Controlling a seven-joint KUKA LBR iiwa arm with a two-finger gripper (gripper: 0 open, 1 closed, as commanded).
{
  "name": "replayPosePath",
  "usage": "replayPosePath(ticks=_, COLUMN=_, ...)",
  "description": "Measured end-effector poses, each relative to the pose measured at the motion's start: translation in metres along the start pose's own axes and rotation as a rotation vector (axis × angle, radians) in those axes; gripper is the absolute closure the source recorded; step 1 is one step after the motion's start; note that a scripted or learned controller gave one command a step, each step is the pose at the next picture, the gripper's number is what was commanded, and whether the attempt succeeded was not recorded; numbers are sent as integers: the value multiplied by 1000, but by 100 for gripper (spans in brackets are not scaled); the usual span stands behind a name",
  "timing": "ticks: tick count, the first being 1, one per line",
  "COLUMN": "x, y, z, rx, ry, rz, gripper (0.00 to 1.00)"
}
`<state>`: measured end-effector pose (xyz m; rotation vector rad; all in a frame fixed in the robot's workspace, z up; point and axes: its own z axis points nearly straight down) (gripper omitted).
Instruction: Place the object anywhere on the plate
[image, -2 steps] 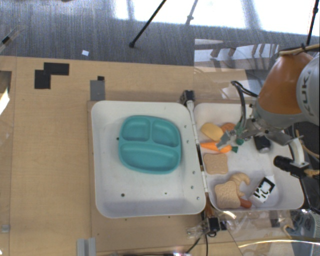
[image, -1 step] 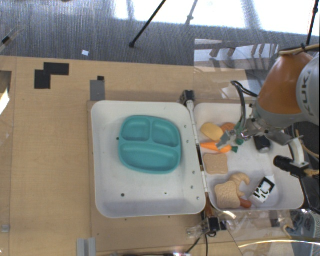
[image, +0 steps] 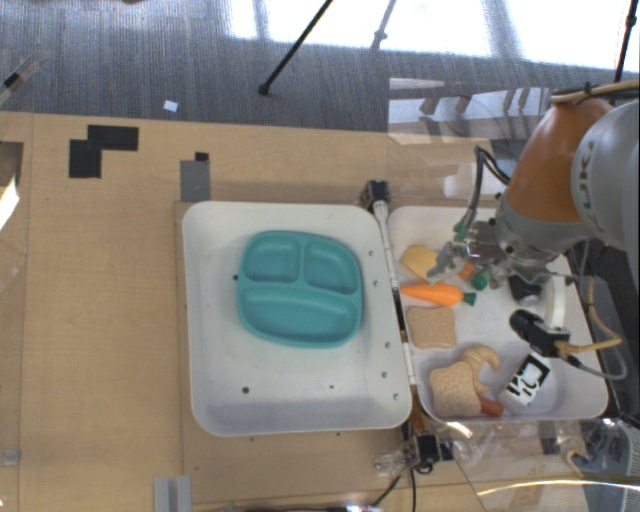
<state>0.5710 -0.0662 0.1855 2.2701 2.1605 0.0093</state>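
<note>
Two shallow white bins are seen side by side on the wooden bench (image: 100, 330). In the left bin (image: 215, 400) a teal plate (image: 298, 288) with three compartments is set near the middle; nothing is seen resting on the plate. In the right bin (image: 590, 400) several toy food items are gathered. A yellowish piece (image: 417, 261) lies near the bin's upper left corner, and just below it an orange carrot (image: 434, 294) with a green tip is laid crosswise, its pointed end directed toward the divider between the bins. Below the carrot a tan slice of bread (image: 432, 327) lies flat. Nearer the front wall of the bin a larger tan piece (image: 455, 390) is seen, with a croissant-shaped piece (image: 481, 358) touching its upper right side and a small red item (image: 490, 406) at its lower right edge. A white block with black markings (image: 527, 381) lies just to the right of these. The grey arm (image: 590, 190), with its orange band, is extended in from the right over the right bin. The gripper (image: 466, 266) is positioned low over the upper part of that bin, just above and to the right of the carrot and beside the yellowish piece. Whether its pincer is released or clenched cannot be told, as the tips are hidden among cables and fittings, and no item is seen between them. All the items are located in the right bin, well apart from the plate.
</note>
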Motion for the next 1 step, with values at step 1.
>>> replayPosePath(ticks=1, x=42, y=12, z=1, rx=5, ry=0, rz=476, gripper=0)
